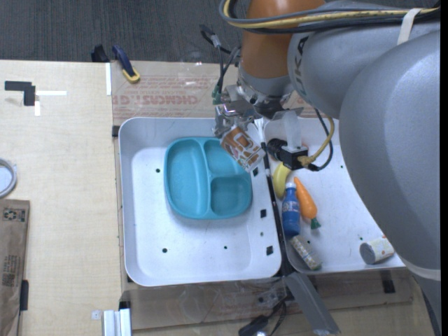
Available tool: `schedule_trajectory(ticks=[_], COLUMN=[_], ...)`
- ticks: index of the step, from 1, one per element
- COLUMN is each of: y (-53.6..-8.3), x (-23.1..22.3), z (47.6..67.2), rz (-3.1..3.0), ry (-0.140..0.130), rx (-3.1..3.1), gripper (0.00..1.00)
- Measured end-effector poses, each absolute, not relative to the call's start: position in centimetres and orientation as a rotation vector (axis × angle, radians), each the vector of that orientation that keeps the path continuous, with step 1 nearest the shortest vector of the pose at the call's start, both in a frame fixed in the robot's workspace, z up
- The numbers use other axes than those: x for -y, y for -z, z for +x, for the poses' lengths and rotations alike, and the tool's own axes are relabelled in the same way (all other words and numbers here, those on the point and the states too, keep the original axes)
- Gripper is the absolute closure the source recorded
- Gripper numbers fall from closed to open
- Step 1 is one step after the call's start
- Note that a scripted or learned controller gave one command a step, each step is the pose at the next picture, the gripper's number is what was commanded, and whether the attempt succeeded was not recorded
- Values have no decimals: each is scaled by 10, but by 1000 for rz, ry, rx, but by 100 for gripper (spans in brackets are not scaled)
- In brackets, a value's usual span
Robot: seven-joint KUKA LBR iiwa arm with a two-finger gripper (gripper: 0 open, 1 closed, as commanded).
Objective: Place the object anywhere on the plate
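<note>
A blue divided plate (203,180) lies in the left white bin (147,222). My gripper (234,128) hangs over the plate's upper right corner, by the wall between the bins. Between its fingers is a small brown and white packet (241,149), tilted, hanging just above the plate's right rim. The gripper is shut on the packet.
The right bin (343,250) holds a yellow banana (281,178), an orange carrot (305,200), a blue bottle (290,215), a grey wrapped piece (306,252) and a small beige cylinder (376,250). The big grey arm covers the view's right side.
</note>
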State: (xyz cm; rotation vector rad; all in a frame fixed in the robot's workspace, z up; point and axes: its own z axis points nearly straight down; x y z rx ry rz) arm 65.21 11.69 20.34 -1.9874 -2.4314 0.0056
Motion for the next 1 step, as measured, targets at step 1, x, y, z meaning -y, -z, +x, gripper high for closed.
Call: schedule_trajectory(ticks=[1], y=[-204], x=[-117], z=[652], rz=[-1988], ry=[-5], rx=[2432], gripper=[0])
